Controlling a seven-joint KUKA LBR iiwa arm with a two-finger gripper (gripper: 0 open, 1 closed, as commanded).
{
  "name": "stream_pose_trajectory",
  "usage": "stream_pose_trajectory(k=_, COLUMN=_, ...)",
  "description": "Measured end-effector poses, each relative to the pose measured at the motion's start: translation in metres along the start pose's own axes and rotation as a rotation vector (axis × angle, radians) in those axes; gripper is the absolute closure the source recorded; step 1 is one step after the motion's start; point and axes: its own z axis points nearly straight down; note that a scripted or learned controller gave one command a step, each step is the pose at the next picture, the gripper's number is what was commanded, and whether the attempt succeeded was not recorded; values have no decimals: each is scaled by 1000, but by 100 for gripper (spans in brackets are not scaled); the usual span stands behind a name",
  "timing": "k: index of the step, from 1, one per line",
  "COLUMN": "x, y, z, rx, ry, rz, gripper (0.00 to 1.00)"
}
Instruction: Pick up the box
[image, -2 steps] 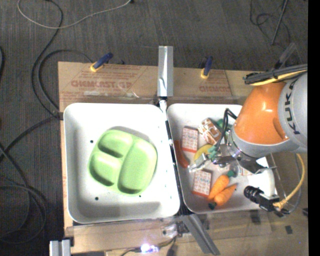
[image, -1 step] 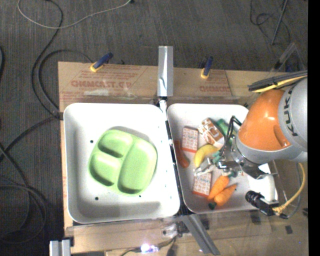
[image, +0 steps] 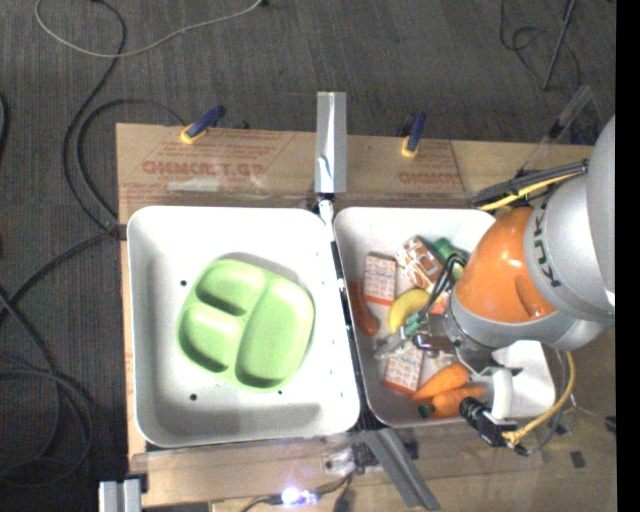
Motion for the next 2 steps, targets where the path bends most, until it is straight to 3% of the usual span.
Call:
stream_pose_trajectory(k=1, x=0, y=1, z=-9, rx=-2, ry=2, rz=0, gripper=100)
stream_pose_trajectory(k=2, x=68, y=25, z=-93, rx=13, ry=-1, rz=51, gripper=100)
